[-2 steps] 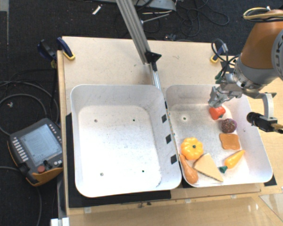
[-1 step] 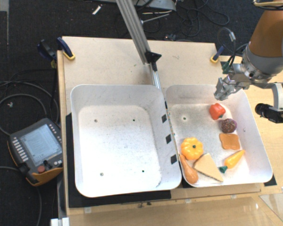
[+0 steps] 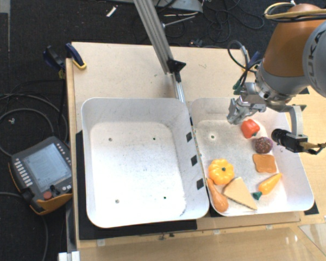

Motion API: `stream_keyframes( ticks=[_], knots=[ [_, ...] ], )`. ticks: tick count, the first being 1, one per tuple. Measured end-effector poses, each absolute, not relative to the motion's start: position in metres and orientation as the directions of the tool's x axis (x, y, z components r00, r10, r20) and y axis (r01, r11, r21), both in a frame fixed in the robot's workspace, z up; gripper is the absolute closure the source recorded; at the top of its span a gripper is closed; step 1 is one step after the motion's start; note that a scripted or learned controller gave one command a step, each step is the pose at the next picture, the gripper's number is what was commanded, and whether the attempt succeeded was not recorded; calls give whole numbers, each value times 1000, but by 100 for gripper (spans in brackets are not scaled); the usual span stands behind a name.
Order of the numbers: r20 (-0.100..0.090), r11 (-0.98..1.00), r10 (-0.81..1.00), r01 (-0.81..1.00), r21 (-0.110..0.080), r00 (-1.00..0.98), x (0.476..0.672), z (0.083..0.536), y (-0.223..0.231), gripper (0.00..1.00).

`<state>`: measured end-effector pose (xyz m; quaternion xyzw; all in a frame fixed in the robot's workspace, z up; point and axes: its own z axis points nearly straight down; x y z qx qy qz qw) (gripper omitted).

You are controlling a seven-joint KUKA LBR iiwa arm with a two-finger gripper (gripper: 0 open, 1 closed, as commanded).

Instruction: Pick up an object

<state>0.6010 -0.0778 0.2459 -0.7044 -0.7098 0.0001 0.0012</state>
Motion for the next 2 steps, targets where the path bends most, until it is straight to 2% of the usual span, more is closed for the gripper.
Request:
stream_keyframes(
  ticks=[2],
  knots=[
    [2,8,1000,1000,-2,-8,579,234,34,100]
  ],
)
